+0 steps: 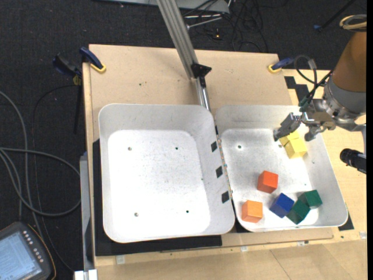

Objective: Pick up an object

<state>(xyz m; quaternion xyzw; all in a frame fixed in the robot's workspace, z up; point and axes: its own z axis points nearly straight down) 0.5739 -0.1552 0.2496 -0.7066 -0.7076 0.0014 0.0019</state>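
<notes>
Nearest the camera, along the front of the right bin (326,174), sits a cluster of small blocks: an orange block (252,210) at the front left, a blue block (282,205) just right of it, and two green blocks, one dark green (299,209) touching the blue one and a second green one (313,198) just behind and to the right. A red-orange block (267,181) stands a little farther back, apart from the cluster. Beside this bin lies the left bin (116,156), white and speckled, on the wooden bench (151,77).

Farther back in the right bin, the gripper (298,127) comes in from the right on the grey arm (349,80) with its orange band. Its two fingers are spread apart, one on each side of the top of a yellow block (295,145), which hangs tilted just below them over the bin's back right part. Whether the fingers actually press on the yellow block cannot be told.
</notes>
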